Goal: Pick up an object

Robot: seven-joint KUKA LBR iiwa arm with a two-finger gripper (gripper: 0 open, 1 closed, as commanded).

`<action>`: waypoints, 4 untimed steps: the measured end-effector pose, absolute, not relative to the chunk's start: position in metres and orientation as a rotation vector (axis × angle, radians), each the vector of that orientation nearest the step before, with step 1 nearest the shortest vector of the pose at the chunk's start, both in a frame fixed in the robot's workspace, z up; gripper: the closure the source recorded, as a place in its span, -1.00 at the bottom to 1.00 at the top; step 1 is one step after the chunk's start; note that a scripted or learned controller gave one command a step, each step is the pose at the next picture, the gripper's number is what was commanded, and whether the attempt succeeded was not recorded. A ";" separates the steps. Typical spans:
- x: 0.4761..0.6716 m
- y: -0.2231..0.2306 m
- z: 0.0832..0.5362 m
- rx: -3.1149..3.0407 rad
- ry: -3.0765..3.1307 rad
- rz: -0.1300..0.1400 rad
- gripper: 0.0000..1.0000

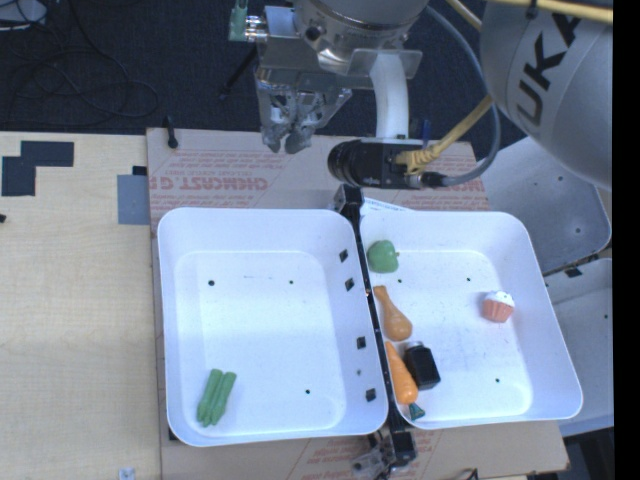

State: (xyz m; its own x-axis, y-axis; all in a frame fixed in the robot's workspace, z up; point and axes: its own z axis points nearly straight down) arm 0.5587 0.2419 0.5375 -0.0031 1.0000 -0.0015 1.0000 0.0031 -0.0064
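No obj is gripped yet. Candidates sit in the right bin (540, 298): green pepper (383, 257) near the divider up top, orange gourd (393, 315) below it, carrot (401, 375) lower down, touching a black block (421, 365), and a cupcake (498, 307) apart toward the right wall. In the left bin (180, 298), green beans (215, 397) lie near the front-left corner. Gripper (293, 138) is held high, behind the bins over the cardboard sheet (230, 180), prob. parked clear of the view so the bins can be seen. Jaws look clenched or nearly so, nothing between them. Cupcake is judged easiest: isolated, away from walls. Carrot and block are crowded, riskier.
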 end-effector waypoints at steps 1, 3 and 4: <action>0.510 0.244 0.538 -2.216 -2.223 0.007 1.00; 0.570 0.243 0.536 -2.223 -2.219 0.008 -1.00; 0.628 0.243 0.535 -2.222 -2.219 0.010 -1.00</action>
State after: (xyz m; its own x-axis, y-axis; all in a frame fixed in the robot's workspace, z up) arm 0.6277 0.2433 0.5350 0.0012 1.0000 -0.0036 1.0000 -0.0012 -0.0051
